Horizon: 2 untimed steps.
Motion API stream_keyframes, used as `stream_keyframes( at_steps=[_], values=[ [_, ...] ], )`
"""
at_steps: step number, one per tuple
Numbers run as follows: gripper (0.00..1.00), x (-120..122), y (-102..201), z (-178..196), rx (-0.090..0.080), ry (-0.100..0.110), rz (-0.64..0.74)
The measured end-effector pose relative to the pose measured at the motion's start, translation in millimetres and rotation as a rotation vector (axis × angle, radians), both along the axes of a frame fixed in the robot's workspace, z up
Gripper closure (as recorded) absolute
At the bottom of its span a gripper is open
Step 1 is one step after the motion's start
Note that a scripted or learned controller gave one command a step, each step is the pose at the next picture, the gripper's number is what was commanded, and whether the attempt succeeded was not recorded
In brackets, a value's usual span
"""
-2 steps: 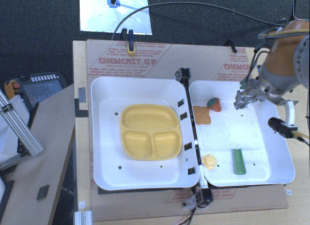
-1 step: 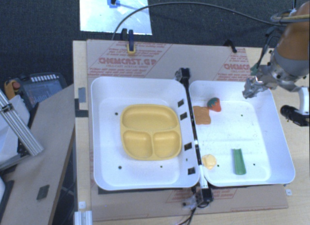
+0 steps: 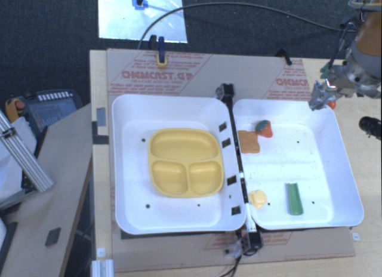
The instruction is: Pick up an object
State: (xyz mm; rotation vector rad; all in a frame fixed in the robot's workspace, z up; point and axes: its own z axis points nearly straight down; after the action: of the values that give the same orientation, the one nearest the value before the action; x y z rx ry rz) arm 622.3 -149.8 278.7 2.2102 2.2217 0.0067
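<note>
We take the black divider (image 3: 234, 156) between the two bins as our mark. Left of it lies a yellow tray (image 3: 182, 162). Just right of it sit an orange piece (image 3: 249, 142), a red-green toy (image 3: 264, 128) and a yellow lump (image 3: 258, 198); further right, a green block (image 3: 293, 199). Far right, the pincer (image 3: 319, 99) hangs above the bin's far corner, holding nothing; its opening we cannot tell. Nothing is picked yet.

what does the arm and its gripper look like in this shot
The arm is grey metal with an orange-tan band above the wrist and a pale ring at its top. A thin dark cable runs down its side. The gripper is a small silvery-grey metal piece at the arm's end, with a small reddish spot beside it.
</note>
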Motion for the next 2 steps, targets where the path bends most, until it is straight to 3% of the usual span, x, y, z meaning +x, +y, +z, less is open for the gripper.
stream_keyframes(
  at_steps=[2],
  values=[
    [1.0,2,94,-16,0.003,0.007,0.003]
  ],
)
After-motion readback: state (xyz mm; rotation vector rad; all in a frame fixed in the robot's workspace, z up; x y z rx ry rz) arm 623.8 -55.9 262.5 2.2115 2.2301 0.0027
